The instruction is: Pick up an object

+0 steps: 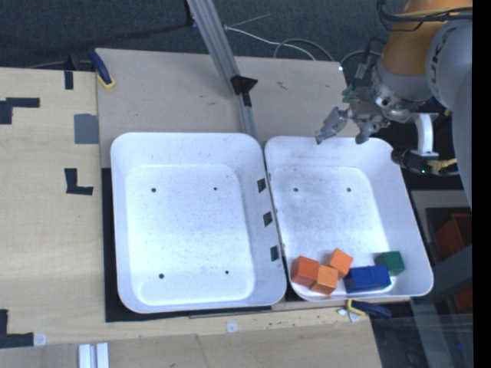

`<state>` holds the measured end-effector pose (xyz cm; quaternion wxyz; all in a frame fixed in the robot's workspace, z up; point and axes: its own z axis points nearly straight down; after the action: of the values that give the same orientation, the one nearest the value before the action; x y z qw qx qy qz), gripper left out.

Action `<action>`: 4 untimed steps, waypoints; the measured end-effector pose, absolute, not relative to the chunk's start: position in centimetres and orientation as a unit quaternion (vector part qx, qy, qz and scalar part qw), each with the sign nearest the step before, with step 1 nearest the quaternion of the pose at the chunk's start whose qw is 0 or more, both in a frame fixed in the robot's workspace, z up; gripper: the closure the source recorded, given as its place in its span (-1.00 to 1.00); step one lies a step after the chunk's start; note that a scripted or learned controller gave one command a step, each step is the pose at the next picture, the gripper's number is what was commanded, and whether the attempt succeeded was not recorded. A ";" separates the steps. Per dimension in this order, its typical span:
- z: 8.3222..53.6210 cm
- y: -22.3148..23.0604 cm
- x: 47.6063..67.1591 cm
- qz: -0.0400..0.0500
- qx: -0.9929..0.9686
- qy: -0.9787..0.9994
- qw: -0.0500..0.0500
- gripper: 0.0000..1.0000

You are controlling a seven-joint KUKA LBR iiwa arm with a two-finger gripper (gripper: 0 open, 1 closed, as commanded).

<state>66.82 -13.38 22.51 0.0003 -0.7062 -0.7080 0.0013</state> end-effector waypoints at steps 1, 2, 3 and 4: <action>28.0 -17.4 58.5 0.000 -0.709 -0.706 -0.001 -1.00; 28.5 -14.9 58.4 0.000 -0.706 -0.708 0.001 -1.00; 29.7 -19.6 53.5 0.001 -0.709 -0.706 0.000 -1.00; 30.3 -15.5 55.2 0.000 -0.705 -0.709 0.000 -1.00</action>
<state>55.17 -15.46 30.32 0.0003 -0.7050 -0.7092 -0.0003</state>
